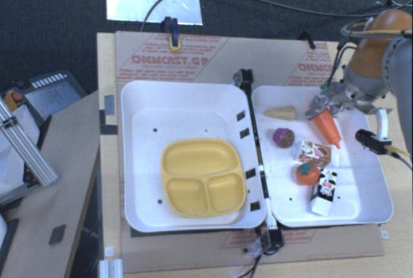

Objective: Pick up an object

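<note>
Camera view has the gripper [321, 109] low over the far side of the right bin [374, 206], and an orange carrot [328, 128] hangs from it — top end pinched between the fingers, tip slanting down toward the near right. So the carrot's long axis runs straight out from the tool. Just beyond its tip lies a small printed packet [314, 153], with a purple ball [282, 137] to the left.

Robot lab, cabled bench [213, 51], 2 bins [187, 93]
</note>
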`<control>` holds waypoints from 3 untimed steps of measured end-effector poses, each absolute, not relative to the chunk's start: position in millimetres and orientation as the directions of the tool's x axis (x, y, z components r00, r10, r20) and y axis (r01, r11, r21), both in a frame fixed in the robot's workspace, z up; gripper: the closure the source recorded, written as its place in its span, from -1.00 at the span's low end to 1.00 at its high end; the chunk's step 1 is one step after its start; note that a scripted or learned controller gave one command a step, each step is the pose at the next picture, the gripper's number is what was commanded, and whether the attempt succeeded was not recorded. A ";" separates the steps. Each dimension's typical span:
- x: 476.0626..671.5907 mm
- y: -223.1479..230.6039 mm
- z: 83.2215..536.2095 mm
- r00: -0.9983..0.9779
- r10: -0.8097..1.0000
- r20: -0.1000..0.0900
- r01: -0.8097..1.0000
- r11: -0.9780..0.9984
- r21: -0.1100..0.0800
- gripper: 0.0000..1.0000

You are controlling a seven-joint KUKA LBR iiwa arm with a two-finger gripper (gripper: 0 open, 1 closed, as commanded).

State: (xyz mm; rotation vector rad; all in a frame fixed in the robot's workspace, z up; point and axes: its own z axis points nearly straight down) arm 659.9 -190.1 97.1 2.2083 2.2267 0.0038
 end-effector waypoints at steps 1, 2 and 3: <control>665.0 -192.0 142.0 -0.006 1.000 -0.002 1.000 0.006 0.007 1.00; 661.9 -187.2 188.7 -0.006 1.000 -0.001 1.000 0.006 0.006 1.00; 663.3 -187.4 222.2 -0.006 1.000 -0.001 1.000 0.006 0.006 1.00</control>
